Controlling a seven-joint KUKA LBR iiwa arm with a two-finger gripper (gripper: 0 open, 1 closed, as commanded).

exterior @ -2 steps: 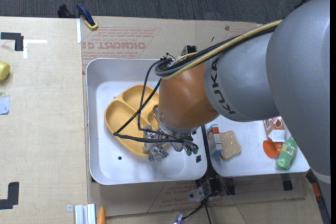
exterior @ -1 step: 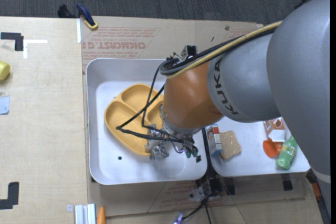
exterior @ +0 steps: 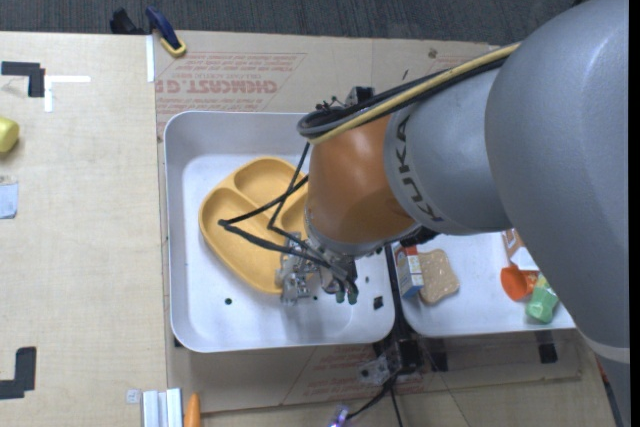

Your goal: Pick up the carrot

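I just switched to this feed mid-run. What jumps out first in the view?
The big grey arm with its orange band covers much of the right half, its gripper low over the left bin beside a yellow divided plate. In the right bin lie a slice of bread, an orange piece, possibly the carrot, and a green item.

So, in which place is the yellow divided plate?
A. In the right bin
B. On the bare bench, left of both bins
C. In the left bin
C: the yellow plate lies inside the left bin, partly hidden under the arm, while the right bin carries other small things.
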